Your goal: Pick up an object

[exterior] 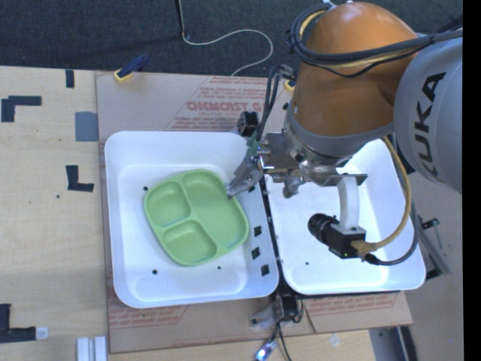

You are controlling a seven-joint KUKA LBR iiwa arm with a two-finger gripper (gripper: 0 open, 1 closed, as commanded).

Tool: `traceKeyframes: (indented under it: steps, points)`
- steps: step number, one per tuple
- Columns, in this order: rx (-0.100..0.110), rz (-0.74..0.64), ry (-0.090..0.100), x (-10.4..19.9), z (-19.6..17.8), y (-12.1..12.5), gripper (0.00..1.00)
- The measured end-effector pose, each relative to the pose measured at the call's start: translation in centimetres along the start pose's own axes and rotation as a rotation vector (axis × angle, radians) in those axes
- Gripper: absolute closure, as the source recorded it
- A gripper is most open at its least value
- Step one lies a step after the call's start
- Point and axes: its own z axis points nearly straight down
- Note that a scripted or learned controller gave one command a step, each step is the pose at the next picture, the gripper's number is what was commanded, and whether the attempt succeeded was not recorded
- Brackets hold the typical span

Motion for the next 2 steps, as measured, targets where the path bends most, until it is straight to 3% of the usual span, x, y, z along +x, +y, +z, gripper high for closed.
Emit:
traceKeyframes:
  steps: [1, 2]
  points:
    - [-0.018, 0.005, 0.003, 0.02, -10.42, 0.12, 0.0]
    - [-0.006, 0.006, -0.001, 0.03, -10.82, 0.08, 1.0]
